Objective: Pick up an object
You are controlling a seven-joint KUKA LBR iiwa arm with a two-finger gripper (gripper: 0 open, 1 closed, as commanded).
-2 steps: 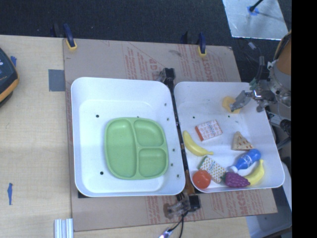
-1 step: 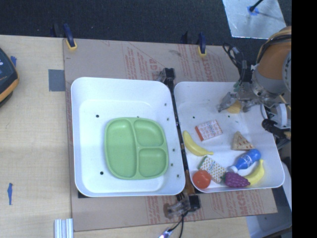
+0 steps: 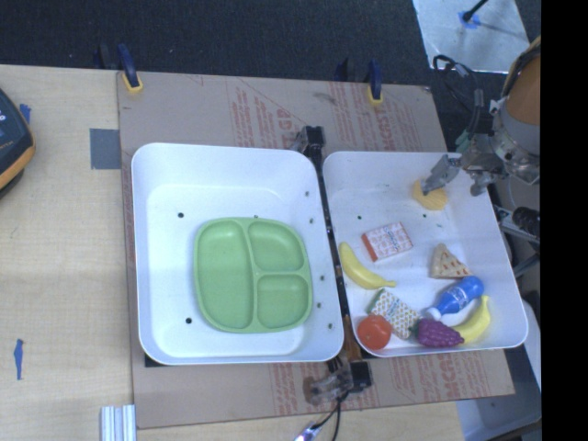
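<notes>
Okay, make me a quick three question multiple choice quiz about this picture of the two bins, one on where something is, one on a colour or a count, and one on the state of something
1. Where does the green divided plate lie?
A. in the left bin
B. in the right bin
C. on the bare bench

2. How many bananas are in the right bin?
A. one
B. two
C. four

3. How does the end effector stand to the small yellow piece?
A. it hovers close over it at the bin's far right corner
B. it holds it high over the left bin
C. it rests on the tomato

Answers: 1 A, the plate sits inside the left bin. 2 B, one banana lies by the centre wall and another banana at the near right. 3 A, its fingers reach down beside the yellow piece, with nothing seen lifted.
</notes>
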